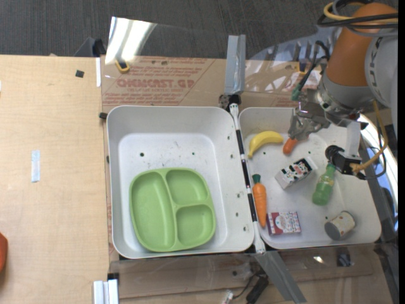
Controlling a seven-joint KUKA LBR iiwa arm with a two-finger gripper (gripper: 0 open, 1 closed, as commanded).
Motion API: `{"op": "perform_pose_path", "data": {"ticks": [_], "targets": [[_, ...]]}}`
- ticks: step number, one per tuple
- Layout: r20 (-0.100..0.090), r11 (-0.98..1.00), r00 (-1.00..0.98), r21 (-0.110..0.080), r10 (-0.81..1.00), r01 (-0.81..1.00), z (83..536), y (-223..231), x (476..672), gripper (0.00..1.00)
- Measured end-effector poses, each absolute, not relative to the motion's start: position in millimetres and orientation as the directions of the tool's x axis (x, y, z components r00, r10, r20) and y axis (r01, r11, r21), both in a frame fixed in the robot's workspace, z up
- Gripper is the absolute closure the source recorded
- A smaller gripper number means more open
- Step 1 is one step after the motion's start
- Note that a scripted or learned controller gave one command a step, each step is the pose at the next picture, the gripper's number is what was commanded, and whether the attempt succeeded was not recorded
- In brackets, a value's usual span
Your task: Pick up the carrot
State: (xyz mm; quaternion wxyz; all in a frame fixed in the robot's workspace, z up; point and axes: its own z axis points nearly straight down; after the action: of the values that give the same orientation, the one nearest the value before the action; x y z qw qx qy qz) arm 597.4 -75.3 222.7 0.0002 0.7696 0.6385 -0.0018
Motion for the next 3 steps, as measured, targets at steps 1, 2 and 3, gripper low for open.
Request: {"op": "perform_pose_path", "data": {"ticks": [1, 2, 3], "targets": [[-0.004, -0.433, 0.433, -0.007, 0.901, 0.901, 189, -18, 499.4, 1.00], [-0.004, -0.456, 0.456, -0.002, 0.890, 0.890, 247, -76, 602.1, 1.00], [-0.007, -0.642, 0.642, -0.005, 0.766, 0.766, 189, -5, 547.3, 1.00]]}}
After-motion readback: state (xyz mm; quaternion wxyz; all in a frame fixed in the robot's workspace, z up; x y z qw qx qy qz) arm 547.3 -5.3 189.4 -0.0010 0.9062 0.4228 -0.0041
